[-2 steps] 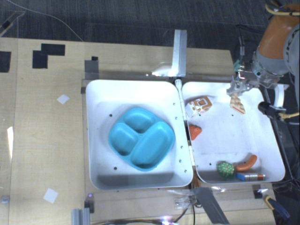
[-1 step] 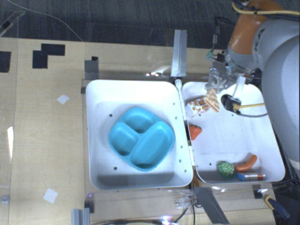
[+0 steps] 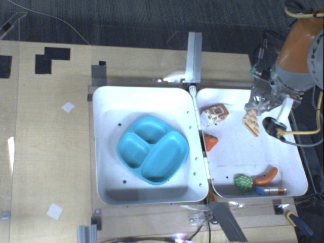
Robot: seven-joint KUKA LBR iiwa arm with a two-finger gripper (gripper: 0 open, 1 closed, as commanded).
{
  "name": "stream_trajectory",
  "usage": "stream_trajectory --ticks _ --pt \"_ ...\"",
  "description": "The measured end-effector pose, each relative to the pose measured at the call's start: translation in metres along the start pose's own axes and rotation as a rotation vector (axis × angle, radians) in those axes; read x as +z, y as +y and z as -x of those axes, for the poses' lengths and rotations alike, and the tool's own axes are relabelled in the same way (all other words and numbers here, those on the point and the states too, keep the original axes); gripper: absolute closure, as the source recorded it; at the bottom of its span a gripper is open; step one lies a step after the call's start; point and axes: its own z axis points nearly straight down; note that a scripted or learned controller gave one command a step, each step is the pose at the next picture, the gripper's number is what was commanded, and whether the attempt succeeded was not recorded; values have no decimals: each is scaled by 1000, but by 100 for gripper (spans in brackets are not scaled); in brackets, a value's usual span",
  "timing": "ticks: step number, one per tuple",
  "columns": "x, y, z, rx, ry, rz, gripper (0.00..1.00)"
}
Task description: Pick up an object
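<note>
My gripper (image 3: pixel 257 106) hangs over the back right part of the right bin (image 3: pixel 298 186), below the orange band of the arm. A tan, waffle-like piece (image 3: pixel 251 123) sits directly under its tip, touching or nearly touching it; I cannot tell whether it is gripped. Further left in the same bin lie a white and brown packet (image 3: pixel 215 114) and a small orange-red item (image 3: pixel 210 142) against the left wall. At the front are a green ball (image 3: pixel 243 182), an orange sausage-shaped toy (image 3: pixel 266 175) and a blue and red marker (image 3: pixel 271 190).
The left bin (image 3: pixel 109 110) holds a large blue divided plate (image 3: pixel 152 148). A metal post (image 3: pixel 194 57) stands at the back between the bins. A yellow-tipped cable (image 3: pixel 291 131) loops off the wrist over the right bin's right side.
</note>
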Motion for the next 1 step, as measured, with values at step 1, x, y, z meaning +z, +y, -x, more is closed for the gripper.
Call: stream_trajectory --ticks 1 --pt "-20 -16 16 450 -1 -2 100"
